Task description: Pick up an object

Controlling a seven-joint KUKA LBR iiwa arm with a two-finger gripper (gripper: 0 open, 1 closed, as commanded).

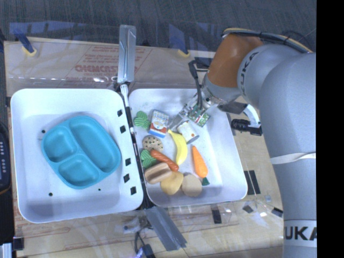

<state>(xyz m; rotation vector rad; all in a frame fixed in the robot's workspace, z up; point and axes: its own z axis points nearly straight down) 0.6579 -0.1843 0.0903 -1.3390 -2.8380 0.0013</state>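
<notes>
My gripper [183, 123] is low in the right bin [228, 160], near its back middle, reaching down from the orange-banded wrist [231, 63]. Its tip lies between a small milk carton [159, 123] on its left and a white block [188, 131] just below it. A yellow banana [180, 146] lies directly in front of the tip. An orange carrot [199, 162] lies to the banana's right. I cannot see anything held by the gripper.
More toy food crowds the right bin's left and front: green lettuce [142, 119], a cookie [152, 142], a hot dog [157, 172], two tan rolls [172, 183]. The left bin [24, 192] holds a blue divided plate [80, 150]. A ridge [129, 138] divides the bins.
</notes>
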